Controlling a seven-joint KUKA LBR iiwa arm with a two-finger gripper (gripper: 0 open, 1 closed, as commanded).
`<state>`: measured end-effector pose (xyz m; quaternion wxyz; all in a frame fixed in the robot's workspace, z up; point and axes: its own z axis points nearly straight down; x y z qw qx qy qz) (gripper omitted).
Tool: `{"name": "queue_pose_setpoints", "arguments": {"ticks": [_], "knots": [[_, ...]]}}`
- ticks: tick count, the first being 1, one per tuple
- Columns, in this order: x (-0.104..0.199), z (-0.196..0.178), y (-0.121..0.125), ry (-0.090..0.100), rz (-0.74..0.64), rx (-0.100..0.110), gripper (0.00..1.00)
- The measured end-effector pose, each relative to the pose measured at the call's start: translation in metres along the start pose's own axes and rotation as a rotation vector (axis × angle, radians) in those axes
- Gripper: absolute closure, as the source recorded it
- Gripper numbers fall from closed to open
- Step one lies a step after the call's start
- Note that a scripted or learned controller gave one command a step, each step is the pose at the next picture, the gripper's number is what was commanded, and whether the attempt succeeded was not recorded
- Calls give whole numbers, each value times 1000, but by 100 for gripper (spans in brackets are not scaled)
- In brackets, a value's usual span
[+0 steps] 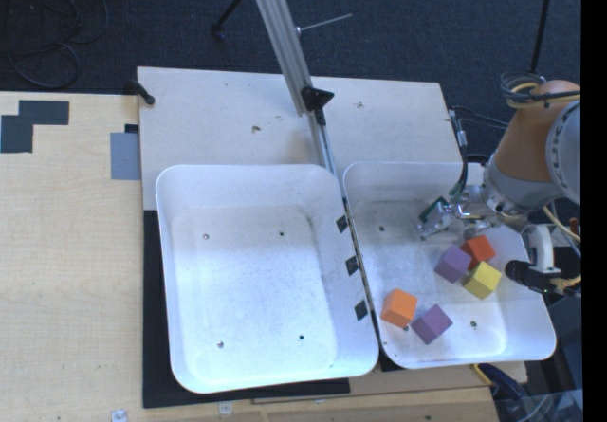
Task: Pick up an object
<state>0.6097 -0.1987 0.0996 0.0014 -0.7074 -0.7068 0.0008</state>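
I see five blocks in the right bin [531, 339]. A red block [479, 248], a purple block [454, 264] and a yellow block [483, 280] sit bunched together, touching or nearly so, toward the bin's right side. An orange block [399, 307] and a second purple block [432, 323] lie near the front edge, just beside each other.

My claw [434, 218] hangs over the upper middle of that bin, to the left of and above the bunched trio in this view, with the red block the nearest. Nothing sits between its fingers, but I cannot tell from here whether they are spread or pressed together. The orange block is well apart from it, toward the front.

The left bin [190, 192] lies alongside on the counter [218, 117], with a slanted metal rail [285, 31] rising behind the bins.
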Motion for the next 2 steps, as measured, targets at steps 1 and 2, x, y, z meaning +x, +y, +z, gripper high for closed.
{"name": "queue_pose_setpoints", "arguments": {"ticks": [1,2], "knots": [[-1,9,54,-1,-4,-5,0],[6,9,29,0,1,1,0]]}}
